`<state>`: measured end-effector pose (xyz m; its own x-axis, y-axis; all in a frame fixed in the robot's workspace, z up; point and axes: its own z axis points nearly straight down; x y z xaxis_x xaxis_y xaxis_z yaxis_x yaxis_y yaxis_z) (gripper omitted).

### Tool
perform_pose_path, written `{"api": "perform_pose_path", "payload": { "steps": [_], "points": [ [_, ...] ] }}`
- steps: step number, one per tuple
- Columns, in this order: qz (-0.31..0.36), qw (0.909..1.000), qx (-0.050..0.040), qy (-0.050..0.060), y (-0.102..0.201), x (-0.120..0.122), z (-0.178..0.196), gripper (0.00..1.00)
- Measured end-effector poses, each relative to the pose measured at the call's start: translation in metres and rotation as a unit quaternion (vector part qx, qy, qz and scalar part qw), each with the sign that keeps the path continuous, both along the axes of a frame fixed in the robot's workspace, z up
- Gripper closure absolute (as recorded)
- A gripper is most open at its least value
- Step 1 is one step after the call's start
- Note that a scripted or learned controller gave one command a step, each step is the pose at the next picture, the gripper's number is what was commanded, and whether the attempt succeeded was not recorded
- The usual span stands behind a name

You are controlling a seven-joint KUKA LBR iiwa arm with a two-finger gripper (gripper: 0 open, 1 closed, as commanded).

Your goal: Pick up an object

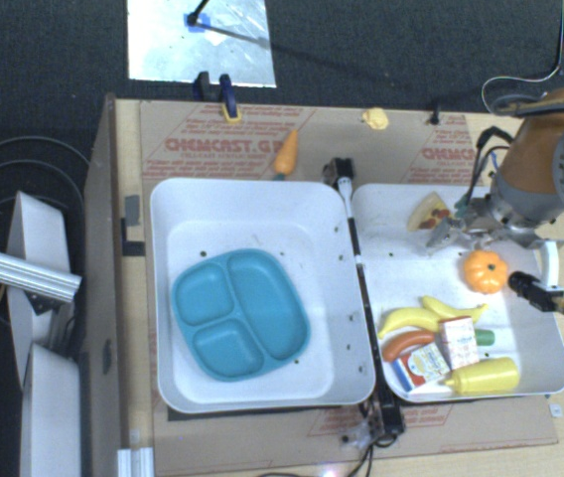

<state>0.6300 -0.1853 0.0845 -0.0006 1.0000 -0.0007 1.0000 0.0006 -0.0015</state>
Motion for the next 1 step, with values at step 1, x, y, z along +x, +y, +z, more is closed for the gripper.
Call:
{"api": "perform_pose_path", "payload": {
  "steps": [1],
  "points": [
    [0.003,1.0000,0.0014,0.002,-0.0180,0.0394,0.0011,0.00]
  ]
}}
